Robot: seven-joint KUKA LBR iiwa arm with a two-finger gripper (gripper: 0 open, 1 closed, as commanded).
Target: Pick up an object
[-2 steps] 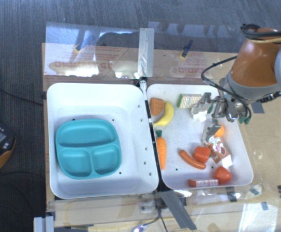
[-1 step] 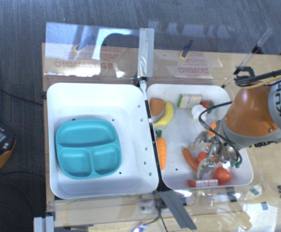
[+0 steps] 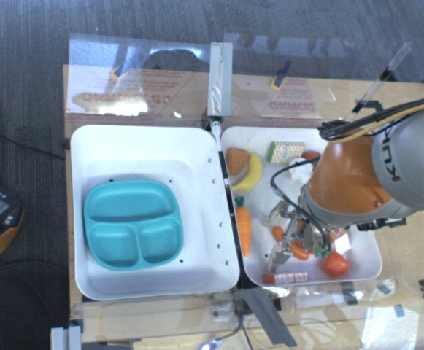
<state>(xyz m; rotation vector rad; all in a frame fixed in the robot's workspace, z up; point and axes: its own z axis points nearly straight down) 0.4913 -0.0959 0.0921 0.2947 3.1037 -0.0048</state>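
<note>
The right bin (image 3: 261,204) holds toy foods: a yellow banana (image 3: 251,175) over an orange wedge (image 3: 234,159), a carrot (image 3: 244,230) along the left wall, a corn cob (image 3: 286,152) at the back, and a red tomato (image 3: 335,264) at the front right. A small orange-red piece (image 3: 300,252) and a flat red packet (image 3: 284,276) lie near the front. My gripper (image 3: 293,240) is down low in the bin, right over the orange-red piece. The wrist's orange band (image 3: 347,177) hides what lies behind it.
The left bin (image 3: 139,148) carries a teal divided plate (image 3: 133,222). A metal divider (image 3: 219,79) stands between the bins at the back. Clear plastic sheets edge the bench. Cables (image 3: 365,122) loop above the arm at the right.
</note>
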